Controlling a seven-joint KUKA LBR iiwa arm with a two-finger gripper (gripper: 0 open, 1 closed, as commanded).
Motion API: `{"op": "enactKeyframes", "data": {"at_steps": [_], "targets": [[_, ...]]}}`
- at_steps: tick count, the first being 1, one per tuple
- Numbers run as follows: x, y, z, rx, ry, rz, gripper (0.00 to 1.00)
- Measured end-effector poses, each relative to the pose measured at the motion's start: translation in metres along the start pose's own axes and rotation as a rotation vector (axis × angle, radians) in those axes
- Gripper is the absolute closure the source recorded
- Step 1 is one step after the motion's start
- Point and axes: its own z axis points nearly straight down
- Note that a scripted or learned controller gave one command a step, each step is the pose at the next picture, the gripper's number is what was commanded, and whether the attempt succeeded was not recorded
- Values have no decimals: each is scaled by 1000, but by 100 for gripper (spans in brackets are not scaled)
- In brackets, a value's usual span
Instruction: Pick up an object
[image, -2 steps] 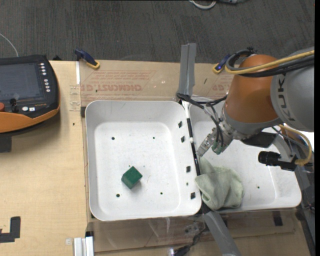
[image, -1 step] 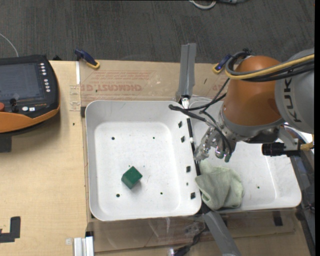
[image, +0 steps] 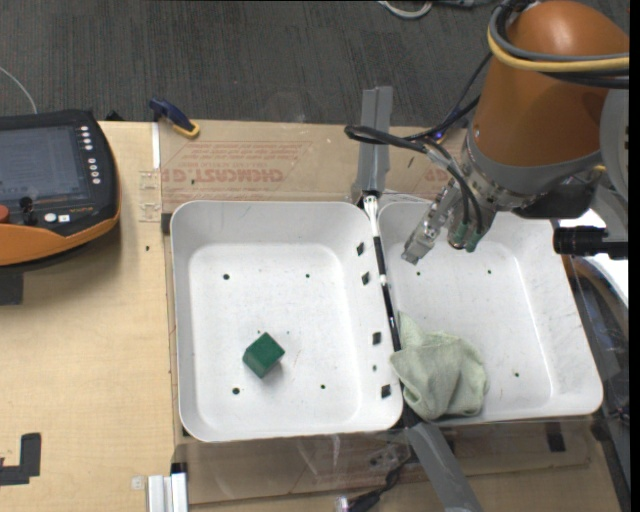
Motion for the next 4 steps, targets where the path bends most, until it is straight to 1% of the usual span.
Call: {"op": "enactKeyframes", "data": {"at_steps": [1,2,3,4], "targets": [[9,-43,75,1,2,-140,100],[17,-76,134,2,4,134,100],[18,-37,134,2,2,336,100],[-21,10,99,3,2,377,100]]}}
